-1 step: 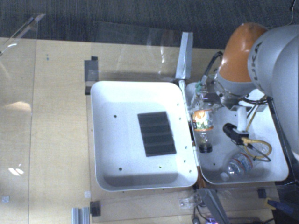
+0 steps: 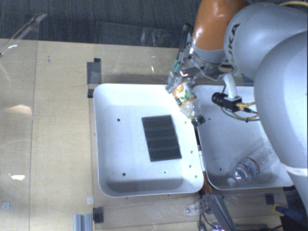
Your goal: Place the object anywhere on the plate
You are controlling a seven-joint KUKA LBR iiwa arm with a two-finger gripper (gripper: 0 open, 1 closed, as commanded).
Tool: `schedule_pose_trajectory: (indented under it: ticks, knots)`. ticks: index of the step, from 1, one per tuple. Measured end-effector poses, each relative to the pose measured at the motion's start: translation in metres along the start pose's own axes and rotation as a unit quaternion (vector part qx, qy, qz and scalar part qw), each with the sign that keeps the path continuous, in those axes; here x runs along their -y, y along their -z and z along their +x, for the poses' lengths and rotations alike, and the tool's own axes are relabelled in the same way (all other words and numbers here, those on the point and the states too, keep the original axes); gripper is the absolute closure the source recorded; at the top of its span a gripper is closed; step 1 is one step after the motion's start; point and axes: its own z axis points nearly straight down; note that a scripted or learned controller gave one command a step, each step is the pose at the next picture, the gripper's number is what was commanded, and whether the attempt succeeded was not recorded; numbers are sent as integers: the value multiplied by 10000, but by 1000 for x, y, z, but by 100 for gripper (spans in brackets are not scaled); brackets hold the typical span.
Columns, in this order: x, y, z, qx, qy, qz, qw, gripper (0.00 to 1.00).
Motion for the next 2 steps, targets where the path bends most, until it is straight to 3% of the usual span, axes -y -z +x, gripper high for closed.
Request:
schedule_pose_trajectory:
  ticks: [1,2]
  knots:
    - [16,18,65,-8,1349,-2,9909,100]
    - [-36,-33,105,-10,1658,4,9862,100]
